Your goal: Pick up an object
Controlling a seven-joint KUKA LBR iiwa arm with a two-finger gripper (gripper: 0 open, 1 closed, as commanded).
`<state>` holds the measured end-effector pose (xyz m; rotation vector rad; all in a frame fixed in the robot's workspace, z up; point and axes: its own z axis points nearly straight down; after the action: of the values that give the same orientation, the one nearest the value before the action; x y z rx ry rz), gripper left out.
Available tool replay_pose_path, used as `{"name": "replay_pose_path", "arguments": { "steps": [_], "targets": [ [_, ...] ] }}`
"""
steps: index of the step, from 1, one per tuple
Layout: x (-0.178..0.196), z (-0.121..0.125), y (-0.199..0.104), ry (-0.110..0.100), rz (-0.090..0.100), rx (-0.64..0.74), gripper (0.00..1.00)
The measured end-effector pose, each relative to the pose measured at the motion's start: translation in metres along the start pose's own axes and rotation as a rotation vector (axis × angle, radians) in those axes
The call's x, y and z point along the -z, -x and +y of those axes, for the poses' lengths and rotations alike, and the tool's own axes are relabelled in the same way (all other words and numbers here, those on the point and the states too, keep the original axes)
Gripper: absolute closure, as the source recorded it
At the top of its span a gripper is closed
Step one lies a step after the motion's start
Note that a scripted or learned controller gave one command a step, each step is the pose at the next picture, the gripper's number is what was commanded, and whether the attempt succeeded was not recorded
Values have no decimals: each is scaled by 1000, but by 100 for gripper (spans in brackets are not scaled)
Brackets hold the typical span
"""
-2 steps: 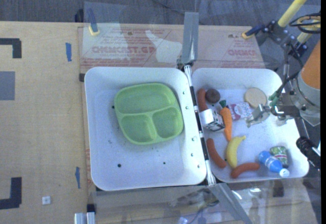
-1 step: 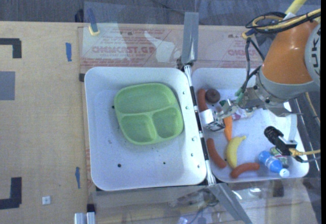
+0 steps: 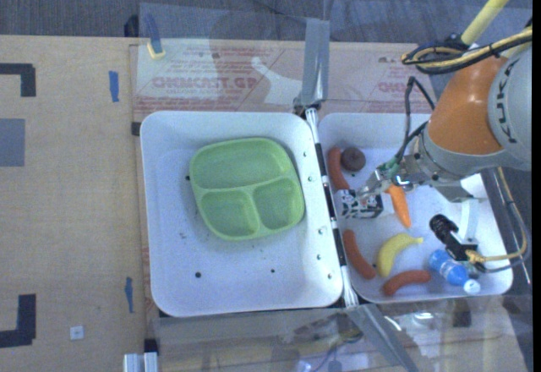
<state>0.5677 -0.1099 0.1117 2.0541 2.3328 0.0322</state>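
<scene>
Here the arm (image 3: pixel 473 112) reaches low over the right bin (image 3: pixel 499 277), beside the carrot (image 3: pixel 399 205).

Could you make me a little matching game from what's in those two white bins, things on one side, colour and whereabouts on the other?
Things:
1. divided plate
2. banana
3. carrot
4. bottle

Descriptions:
A. blue, near the right bin's front right corner
B. green, alone in the left bin
C. orange, just below the gripper
D. yellow, in the right bin between two sausages

Pairs: 1-B, 2-D, 3-C, 4-A
</scene>
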Motion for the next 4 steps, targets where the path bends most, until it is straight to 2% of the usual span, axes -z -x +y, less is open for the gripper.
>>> {"name": "replay_pose_path", "arguments": {
  "steps": [1, 2, 3, 4],
  "targets": [
    [-5, 12, 20, 2, 12, 35, 0],
    [-14, 53, 58, -9, 5, 185, 0],
    [-13, 14, 67, -2, 0, 270, 0],
    [-1, 16, 70, 2, -3, 267, 100]
  ]
}}
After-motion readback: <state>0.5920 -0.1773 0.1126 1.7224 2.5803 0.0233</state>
